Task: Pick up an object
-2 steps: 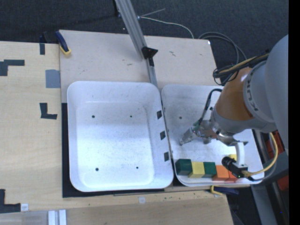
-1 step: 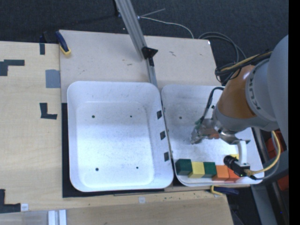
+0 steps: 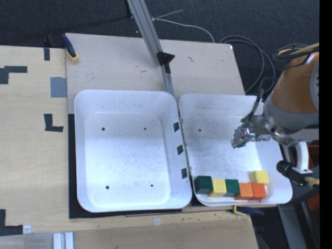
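Several small blocks lie along the front wall of the right bin (image 3: 218, 105): a dark green block (image 3: 203, 183), a yellow block (image 3: 218, 187), a green block (image 3: 231, 187), an orange block (image 3: 245, 190), a red-orange block (image 3: 258, 191) and another yellow block (image 3: 259, 177) just behind them. My gripper (image 3: 240, 138) hangs over the middle right of this bin, behind the blocks and apart from them. Nothing shows between its fingers.
The left bin (image 3: 83, 139) stands beside the right one, the two touching at a middle divider. A slanted metal rail (image 3: 148, 27) runs from the back down to the bins' junction. Cables (image 3: 249, 45) lie behind the right bin.
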Tool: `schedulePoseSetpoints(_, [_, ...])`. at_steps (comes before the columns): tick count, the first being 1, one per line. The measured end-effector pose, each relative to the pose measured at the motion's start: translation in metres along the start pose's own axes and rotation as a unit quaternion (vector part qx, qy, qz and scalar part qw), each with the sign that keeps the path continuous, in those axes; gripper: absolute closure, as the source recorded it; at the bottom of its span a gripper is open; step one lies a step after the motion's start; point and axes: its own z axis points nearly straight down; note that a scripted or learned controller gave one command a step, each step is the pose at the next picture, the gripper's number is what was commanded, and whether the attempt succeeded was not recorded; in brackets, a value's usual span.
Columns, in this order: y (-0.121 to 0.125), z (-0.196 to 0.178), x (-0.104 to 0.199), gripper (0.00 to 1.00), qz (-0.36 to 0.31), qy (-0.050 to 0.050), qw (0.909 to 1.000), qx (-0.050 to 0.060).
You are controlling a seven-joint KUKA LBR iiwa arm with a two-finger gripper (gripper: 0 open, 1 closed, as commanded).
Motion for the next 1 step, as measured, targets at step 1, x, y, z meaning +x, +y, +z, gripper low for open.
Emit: schedulePoseSetpoints(1, [0.0207,0.0366,0.0881,1.0,-0.004,0.002,1.0,0.005])
